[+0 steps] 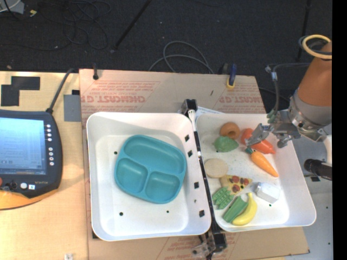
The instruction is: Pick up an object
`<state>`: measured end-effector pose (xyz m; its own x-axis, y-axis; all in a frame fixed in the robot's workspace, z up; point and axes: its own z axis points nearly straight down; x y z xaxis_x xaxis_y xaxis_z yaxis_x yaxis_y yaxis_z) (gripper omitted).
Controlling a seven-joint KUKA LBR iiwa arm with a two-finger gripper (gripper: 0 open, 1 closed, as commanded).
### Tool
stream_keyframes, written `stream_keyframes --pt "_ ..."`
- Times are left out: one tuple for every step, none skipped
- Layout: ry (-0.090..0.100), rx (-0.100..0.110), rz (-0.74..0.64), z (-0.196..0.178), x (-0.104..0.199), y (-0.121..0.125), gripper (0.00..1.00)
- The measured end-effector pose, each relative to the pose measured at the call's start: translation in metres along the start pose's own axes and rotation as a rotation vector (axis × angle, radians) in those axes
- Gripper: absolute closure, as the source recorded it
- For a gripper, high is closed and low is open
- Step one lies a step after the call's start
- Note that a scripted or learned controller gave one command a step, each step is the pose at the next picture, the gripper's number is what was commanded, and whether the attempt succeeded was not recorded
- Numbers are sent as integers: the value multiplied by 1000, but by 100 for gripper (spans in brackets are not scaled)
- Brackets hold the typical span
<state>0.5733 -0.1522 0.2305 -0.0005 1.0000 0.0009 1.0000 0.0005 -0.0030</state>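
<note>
In the left bin (103, 129), a teal divided plate (150, 168) takes the middle, leaving open floor along all four walls and in the corners. The right bin (303, 210) is crowded: toy foods fill its middle and near-left corner, while its near-right corner and far edge offer bare floor for passage.

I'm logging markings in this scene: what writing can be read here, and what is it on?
"CHEMCRAFT"-like red print, upside down and unclear, on the cardboard.
A second red print on the cardboard near the clip: too blurred.
Text on the pendant screen: too small.
</note>
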Motion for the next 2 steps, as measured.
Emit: stream_keyframes --pt "1 11 3 133 -45 -11 0" --pt "0 0 6 114 -47 -8 100"
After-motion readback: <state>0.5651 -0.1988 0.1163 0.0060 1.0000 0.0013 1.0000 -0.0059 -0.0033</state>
